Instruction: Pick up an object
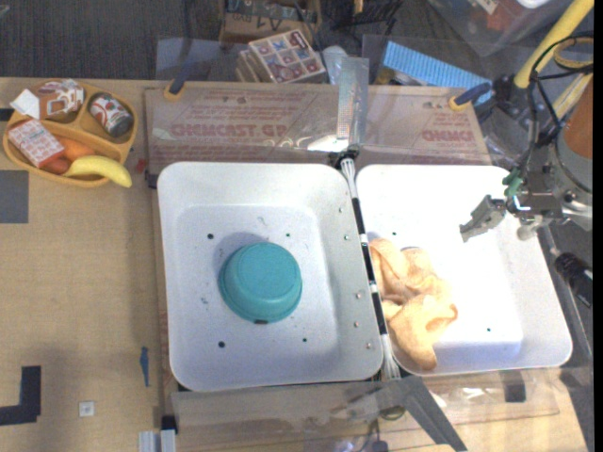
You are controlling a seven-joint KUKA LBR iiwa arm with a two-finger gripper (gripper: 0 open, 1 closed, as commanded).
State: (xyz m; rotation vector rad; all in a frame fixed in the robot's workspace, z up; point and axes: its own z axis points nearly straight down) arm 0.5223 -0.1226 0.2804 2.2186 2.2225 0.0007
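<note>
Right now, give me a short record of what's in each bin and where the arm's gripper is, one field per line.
left bin: teal bowl, upside down, near the middle
right bin: crumpled orange cloth against the left wall, by the divider
gripper: over the right bin's upper right part, apart from the cloth
held object: none seen between the fingers
outside bins: orange tray with a banana, far left of the bench

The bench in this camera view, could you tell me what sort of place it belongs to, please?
Probably a robotics lab's grasping test station: two white bins hold test objects, a teal bowl and an orange cloth, with the gripper above and cluttered boxes and cables behind.
</note>
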